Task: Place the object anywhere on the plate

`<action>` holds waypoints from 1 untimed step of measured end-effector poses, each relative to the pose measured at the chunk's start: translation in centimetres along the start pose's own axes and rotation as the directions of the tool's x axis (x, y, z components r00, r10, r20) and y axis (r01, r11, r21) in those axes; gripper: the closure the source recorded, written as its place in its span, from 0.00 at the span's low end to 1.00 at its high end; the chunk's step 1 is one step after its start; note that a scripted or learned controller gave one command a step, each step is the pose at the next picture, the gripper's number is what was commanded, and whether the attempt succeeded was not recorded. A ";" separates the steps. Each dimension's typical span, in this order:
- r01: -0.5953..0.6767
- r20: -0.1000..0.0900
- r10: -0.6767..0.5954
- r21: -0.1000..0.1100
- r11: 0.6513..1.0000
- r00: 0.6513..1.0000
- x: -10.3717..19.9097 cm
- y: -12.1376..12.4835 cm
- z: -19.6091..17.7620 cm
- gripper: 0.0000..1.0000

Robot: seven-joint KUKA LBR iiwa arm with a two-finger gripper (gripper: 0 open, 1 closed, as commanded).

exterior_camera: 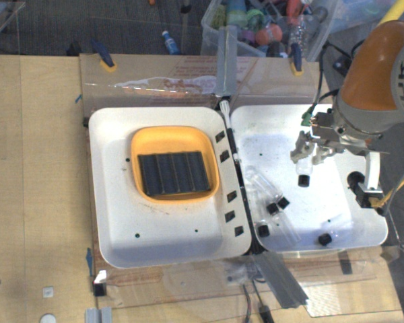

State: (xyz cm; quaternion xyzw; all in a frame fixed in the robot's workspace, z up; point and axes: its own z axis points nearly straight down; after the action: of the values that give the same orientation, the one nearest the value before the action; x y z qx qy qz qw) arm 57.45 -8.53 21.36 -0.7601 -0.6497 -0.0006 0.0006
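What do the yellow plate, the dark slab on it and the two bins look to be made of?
Plate: probably plastic, matte yellow-orange, evenly coloured with softly rounded corners. Dark slab: ribbed black piece, perhaps rubber or plastic; dull, no glare. Left bin and right bin: likely moulded white plastic, smooth and slightly glossy, with a bright sheen on the right bin's floor.

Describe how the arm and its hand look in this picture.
The arm is bulky and rounded, with a broad orange band above a grey wrist section. Part of a dark printed letter shows at its edge. The hand is a small silver-grey metal assembly, and thin dark cables run along the wrist beside it.
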 end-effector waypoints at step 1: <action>0.185 0.002 -0.185 -0.001 0.983 0.983 2.2 4.8 1.9 1.00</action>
State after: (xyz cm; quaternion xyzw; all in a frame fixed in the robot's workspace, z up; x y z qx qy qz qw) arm 62.50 -7.13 19.45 -0.6966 -0.7175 -0.0004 -0.0005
